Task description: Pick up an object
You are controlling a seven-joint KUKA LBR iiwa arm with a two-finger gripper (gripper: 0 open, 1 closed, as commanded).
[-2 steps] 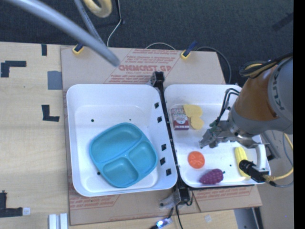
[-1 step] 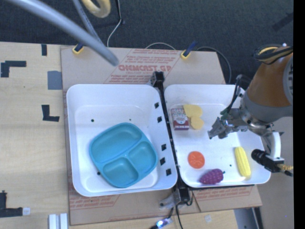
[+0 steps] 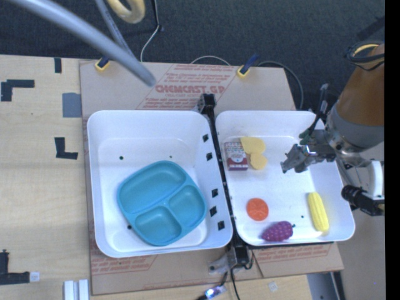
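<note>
While grey arm reaches in from right, gripper (image 3: 294, 162) hovers over right white bin (image 3: 284, 120); finger state cannot tell. Below-right: yellow plastic corn cob (image 3: 318, 211). Near edge: orange round fruit (image 3: 257, 209), purple grape bunch (image 3: 277, 231).

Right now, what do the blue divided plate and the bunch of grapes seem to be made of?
Blue divided plate: probably moulded plastic, one even colour, smooth, slightly glossy. Bunch of grapes: likely a plastic or rubber toy, uniformly purple with a bumpy surface; the picture leaves the exact material open.
</note>
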